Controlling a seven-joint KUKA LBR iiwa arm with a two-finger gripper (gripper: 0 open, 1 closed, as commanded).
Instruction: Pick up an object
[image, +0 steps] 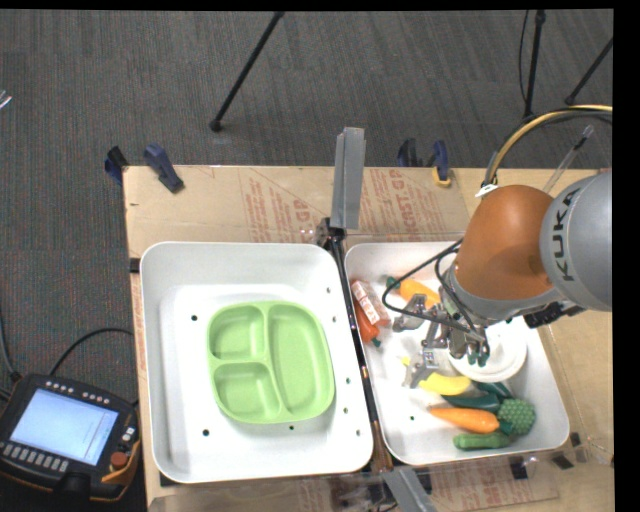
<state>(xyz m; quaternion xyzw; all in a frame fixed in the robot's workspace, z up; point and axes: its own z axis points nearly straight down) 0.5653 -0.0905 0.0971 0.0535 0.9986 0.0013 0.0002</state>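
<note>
My gripper (422, 366) hangs low over the middle of the right bin (392, 432), under the orange wrist band. Just below and right of it lies a yellow banana-like toy (447, 384). An orange carrot (465, 418) lies in front of that, with a dark green cucumber (480, 441) and a knobbly green toy (516, 412) beside it. A red and orange bottle (367, 310) lies along the bin's left wall. An orange and yellow toy (416, 292) sits near the back, partly hidden by cables. I see nothing held in the gripper.
The left bin (165, 300) holds a light green divided plate (270, 362). A white round dish (505, 362) sits under the arm in the right bin. A grey post (349, 185) stands behind the divider between the bins. A teach pendant (65, 432) lies at the lower left, off the bench.
</note>
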